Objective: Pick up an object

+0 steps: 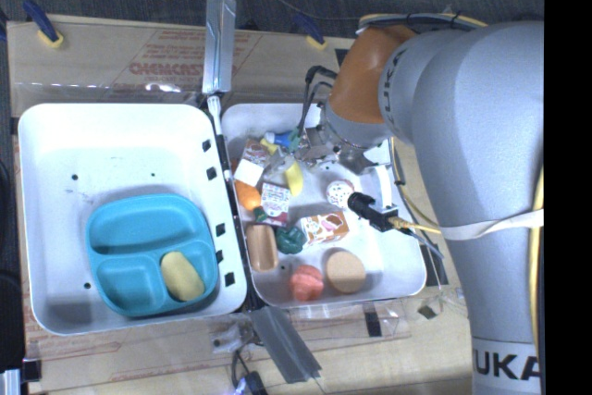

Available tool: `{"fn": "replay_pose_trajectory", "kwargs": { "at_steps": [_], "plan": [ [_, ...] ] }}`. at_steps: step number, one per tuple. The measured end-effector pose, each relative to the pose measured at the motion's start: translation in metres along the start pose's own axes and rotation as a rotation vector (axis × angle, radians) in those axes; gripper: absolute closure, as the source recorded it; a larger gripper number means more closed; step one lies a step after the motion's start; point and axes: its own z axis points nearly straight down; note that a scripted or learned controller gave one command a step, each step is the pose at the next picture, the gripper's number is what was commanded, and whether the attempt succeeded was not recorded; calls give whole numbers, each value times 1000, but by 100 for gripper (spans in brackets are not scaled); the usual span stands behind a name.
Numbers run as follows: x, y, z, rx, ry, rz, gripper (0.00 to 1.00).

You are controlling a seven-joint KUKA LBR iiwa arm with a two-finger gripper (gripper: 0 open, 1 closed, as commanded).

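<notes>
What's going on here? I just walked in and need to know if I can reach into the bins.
A grey KUKA arm with an orange band reaches from the right over the right shallow white bin, its gripper down among a cluttered pile of small toys and packets at the bin's far end. Whether it grips anything cannot be told. In the left shallow white bin, a blue compartment tray holds a yellow oval object.

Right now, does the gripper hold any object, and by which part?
It cannot be told: the gripper sits low among the clutter in the right bin, near the yellow banana toy, and no grip is visible.
</notes>
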Motion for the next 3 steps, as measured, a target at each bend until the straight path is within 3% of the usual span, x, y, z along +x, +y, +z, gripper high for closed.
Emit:
{"fn": "replay_pose_trajectory", "kwargs": {
  "at_steps": [1,2,3],
  "plan": [
    [0,1,-12,-2,0,-5,100],
    [13,-11,-2,-1,1,-252,100],
    [89,6,-108,-13,0,-324,100]
  ]
}}
